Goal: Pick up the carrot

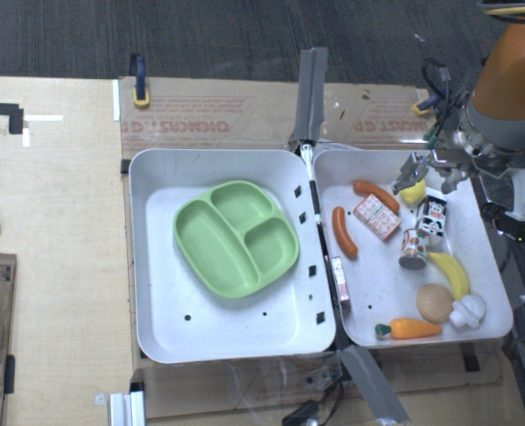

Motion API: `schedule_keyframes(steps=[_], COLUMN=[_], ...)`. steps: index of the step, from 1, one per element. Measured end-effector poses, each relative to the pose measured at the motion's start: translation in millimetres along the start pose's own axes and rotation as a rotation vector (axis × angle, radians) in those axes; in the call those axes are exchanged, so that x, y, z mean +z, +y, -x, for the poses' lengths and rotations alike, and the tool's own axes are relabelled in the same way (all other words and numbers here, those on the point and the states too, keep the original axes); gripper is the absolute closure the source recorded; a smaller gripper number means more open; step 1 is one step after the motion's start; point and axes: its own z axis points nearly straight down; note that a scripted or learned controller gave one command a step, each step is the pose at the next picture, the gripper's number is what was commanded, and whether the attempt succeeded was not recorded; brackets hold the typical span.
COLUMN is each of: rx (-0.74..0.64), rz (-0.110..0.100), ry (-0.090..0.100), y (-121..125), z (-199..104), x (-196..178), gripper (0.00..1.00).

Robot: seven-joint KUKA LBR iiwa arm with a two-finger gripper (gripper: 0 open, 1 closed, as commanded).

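Note:
The carrot (410, 329), orange with a green stub at its left end, lies flat at the near edge of the right bin (369, 300). My gripper (429, 172) hangs over the far right corner of that bin, under the grey and orange arm. It is far from the carrot, which lies at the opposite, near side. A small yellow item (411, 192) sits just below the gripper; I cannot tell whether they touch.
The right bin also holds two sausages (344, 232) (375, 195), a pink box (376, 217), a small can (412, 248), a milk carton (434, 215), a banana (450, 273), a brown ball (434, 303) and a white garlic (467, 311) near the carrot. A green divided plate (236, 236) lies in the left bin.

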Motion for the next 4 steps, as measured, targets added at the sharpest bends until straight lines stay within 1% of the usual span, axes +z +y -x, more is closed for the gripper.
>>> schedule_keyframes(steps=[1, 2, 3, 4], rx=[-0.171, -0.031, 0.396, 0.398], rz=[0.005, 0.002, -0.001, 0.001], ry=[0.000, 0.001, 0.002, 0.002], y=[-6, -83, -128, -126], z=[6, -28, -15, -14], x=[108, 98, 93, 85], gripper=[0.00, 0.00, 0.00, 1.00])
